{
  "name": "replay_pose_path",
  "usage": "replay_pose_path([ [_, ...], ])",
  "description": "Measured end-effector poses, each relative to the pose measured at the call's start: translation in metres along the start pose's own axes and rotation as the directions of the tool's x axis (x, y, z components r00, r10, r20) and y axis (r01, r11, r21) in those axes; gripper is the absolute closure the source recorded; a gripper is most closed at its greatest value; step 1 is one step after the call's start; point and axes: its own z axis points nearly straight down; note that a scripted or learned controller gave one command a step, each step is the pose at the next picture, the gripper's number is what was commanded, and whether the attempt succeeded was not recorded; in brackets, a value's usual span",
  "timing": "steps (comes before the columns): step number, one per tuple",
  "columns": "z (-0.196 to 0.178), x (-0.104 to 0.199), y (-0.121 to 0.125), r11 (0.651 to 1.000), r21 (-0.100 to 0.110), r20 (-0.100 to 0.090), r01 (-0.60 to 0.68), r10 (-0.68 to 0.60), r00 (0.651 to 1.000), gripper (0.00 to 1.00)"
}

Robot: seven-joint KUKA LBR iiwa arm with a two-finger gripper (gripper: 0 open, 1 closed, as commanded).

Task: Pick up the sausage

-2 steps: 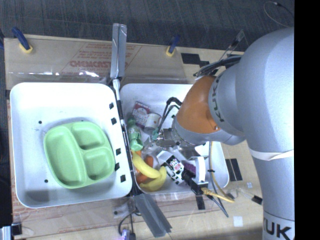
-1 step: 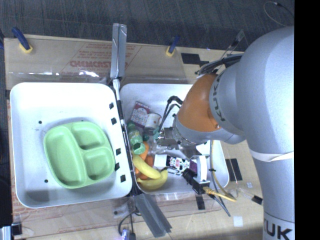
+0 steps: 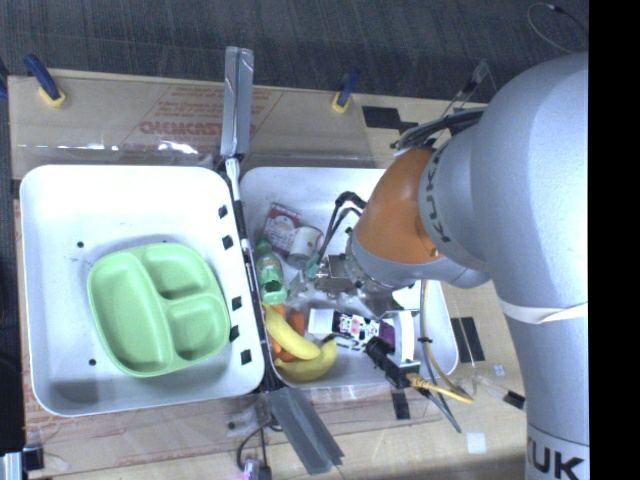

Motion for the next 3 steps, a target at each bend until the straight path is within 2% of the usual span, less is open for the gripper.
replay_pose_path([
  [1, 0.007, -0.004, -0.003, 0.996, -0.009, 0.004, 0.089, -0.089, 0.996, 0.00],
  [2, 0.008, -0.008, -0.031, 0.992, -0.008, 0.002, 0.127, -0.127, 0.992, 0.00],
  [3, -0.055, -0.041, 0.034, 0.974, 0.002, -0.007, 0.225, -0.225, 0.974, 0.00],
])
